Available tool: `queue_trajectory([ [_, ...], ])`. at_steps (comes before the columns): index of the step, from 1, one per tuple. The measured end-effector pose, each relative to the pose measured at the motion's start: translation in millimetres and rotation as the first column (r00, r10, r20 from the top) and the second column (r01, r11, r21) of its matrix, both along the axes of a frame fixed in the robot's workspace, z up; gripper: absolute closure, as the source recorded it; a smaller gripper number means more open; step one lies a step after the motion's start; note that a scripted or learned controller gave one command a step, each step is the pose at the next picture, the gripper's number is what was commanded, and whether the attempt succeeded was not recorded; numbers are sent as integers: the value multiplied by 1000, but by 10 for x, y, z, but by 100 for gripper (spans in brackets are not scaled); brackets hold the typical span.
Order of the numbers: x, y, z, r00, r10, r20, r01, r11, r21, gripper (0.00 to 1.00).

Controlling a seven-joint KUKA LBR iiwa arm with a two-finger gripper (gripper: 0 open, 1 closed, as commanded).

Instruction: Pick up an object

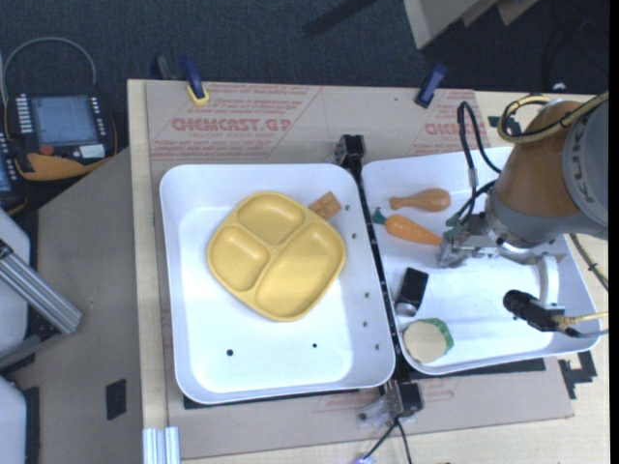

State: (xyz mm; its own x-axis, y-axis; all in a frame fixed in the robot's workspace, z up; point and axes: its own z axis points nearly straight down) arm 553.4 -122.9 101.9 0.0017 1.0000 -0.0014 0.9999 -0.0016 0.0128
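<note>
Tool (455, 249) fingertips under the wrist, arm (556, 177) cropped at right edge

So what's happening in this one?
A robot arm reaches into the right bin, its tool low beside the carrot. A drumstick, a small black block and a round slice with a green edge also lie there. The left bin holds a yellow divided plate. Nothing looks lifted yet.

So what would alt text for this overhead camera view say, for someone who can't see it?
A grey robot arm's gripper hovers over the right white bin, beside an orange toy carrot, a tan toy drumstick and a small black block. The left white bin holds a yellow divided plate.
</note>
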Motion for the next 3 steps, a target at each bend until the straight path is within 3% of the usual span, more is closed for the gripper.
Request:
queue_trajectory([
  [2,105,-14,1055,1000,2,-5,-2,1000,-1,100],
  [3,117,-16,1356,1000,3,-7,-3,1000,-1,100],
])
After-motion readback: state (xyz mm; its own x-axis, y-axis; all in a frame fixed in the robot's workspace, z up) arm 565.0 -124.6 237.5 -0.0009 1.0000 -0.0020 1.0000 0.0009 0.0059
